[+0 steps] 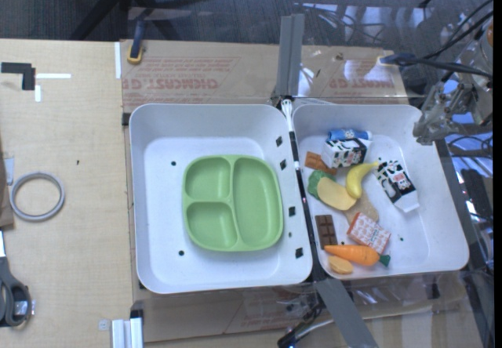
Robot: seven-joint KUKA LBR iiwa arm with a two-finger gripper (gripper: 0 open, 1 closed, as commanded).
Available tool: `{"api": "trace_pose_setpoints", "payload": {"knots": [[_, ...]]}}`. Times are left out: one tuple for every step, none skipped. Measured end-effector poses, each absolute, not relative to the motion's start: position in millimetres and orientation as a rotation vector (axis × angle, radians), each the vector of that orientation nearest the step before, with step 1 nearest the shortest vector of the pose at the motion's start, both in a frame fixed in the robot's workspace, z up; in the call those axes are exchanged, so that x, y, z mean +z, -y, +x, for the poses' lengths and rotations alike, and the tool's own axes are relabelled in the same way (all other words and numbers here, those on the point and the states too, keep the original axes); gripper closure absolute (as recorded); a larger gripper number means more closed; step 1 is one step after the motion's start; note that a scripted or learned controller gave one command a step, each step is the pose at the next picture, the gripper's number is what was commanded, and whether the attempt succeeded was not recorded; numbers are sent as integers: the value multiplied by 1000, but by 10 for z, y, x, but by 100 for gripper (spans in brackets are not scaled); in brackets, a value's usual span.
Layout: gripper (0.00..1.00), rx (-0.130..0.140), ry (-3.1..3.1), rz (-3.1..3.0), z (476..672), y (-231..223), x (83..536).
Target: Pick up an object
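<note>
My gripper (430,125) hangs at the right edge of the frame, a grey metal cluster with cables, just over the upper right rim of the right bin (447,248). I cannot tell how my fingers stand; nothing shows between them.

The right bin is a shallow white plastic tray with rounded corners, and it holds a heap of small toy foods. Near its top sits a boxy milk carton (346,148) with black and white cow patches and a blue top. A second, flatter cow-print carton (396,183) lies tilted to its right. Between them curves a smooth yellow banana (359,178). Below that rests a pale yellow rounded piece (336,195), touching a green piece (315,183). Lower down lie a dark brown ridged chocolate bar (325,230), a red-and-white checked packet (369,232) and a tapered orange carrot (354,255) with a green end.

The left bin (149,205) holds a glossy green plate (233,202) with three compartments. At the far left a grey ring (34,196) lies on the pale wooden bench (63,127).
</note>
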State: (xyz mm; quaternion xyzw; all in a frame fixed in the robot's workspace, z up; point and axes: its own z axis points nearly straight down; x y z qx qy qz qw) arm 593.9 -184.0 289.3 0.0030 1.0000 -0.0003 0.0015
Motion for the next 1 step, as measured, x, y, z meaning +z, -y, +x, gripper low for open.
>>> {"api": "trace_pose_setpoints", "payload": {"knots": [[0, 0, -3132, 216, 5340, 2117, 1265]]}}
